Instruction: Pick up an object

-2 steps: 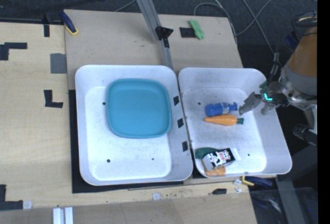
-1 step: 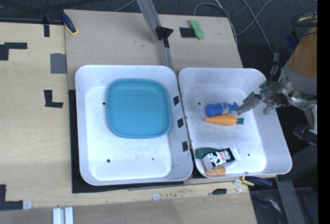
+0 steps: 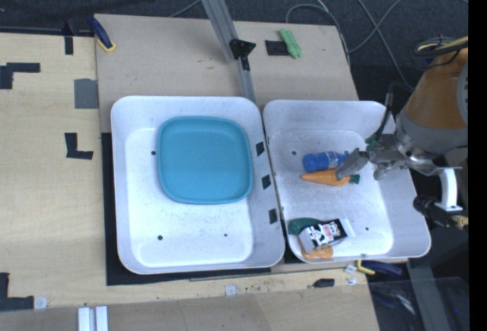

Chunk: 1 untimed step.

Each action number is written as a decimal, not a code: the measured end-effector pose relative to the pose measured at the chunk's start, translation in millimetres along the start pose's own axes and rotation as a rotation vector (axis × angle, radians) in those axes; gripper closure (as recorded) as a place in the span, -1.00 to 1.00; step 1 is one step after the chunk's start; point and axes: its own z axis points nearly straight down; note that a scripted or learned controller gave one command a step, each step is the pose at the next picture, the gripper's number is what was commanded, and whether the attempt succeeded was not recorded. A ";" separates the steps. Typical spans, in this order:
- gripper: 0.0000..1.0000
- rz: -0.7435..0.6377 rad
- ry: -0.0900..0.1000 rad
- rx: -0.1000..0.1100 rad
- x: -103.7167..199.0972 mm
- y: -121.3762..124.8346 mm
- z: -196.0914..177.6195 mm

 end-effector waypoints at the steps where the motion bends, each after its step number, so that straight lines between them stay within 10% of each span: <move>1: -1.00 0.001 0.000 0.001 -3.8 -6.2 60.6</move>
